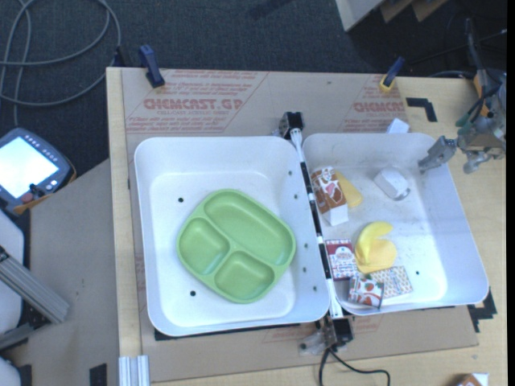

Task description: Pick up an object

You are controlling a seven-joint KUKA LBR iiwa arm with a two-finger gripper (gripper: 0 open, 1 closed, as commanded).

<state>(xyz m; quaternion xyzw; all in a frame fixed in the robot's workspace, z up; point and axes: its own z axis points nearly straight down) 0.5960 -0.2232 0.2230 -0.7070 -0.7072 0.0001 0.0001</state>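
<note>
Bench: cardboard-topped [241,95], two white bins.
Hidden: arm cut off at right edge.
Gripper [438,153]: over right bin's [459,240] far rim; finger spread unclear, nothing visibly held.
Yellow banana toy [374,244]: well apart, nearer camera.

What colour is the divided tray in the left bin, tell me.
Light green divided tray, plain, seen in the camera view.

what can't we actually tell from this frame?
- Gripper: small and blurred at the right bin's far rim; finger state unreadable.
- Arm: cut off by the camera view's right edge.
- Small cartons: print too small to read; they overlap, so the count is unsure.
- Pale object: low contrast against the white bin; identity unclear.
</note>
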